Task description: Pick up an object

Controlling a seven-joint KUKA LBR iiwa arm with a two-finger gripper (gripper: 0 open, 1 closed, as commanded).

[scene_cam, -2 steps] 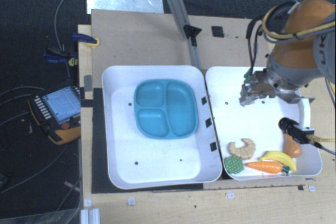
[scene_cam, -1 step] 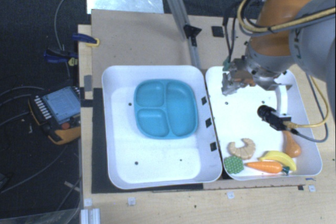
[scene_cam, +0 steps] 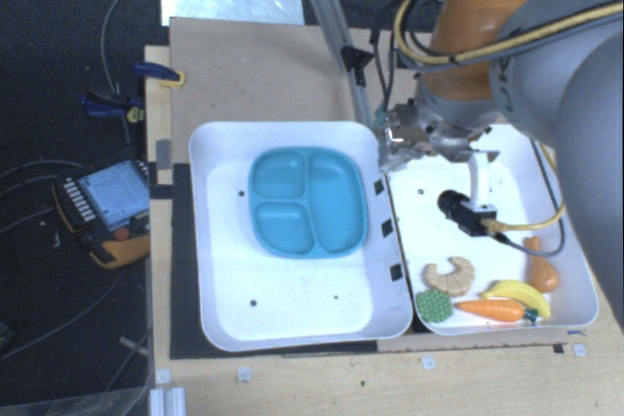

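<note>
Gripper (scene_cam: 395,149) above the upper-left corner of the right bin (scene_cam: 421,231); its grip state cannot be told. Well apart, at the bin's lower edge: croissant (scene_cam: 448,276), green piece (scene_cam: 435,306), carrot (scene_cam: 490,311), banana (scene_cam: 519,293), orange piece (scene_cam: 543,274). The left bin (scene_cam: 226,287) holds a blue divided plate (scene_cam: 307,202).

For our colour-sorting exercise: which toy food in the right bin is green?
The bumpy green piece at the lower-left corner of the right bin, below the tan croissant; the carrot is orange, the banana yellow.
</note>
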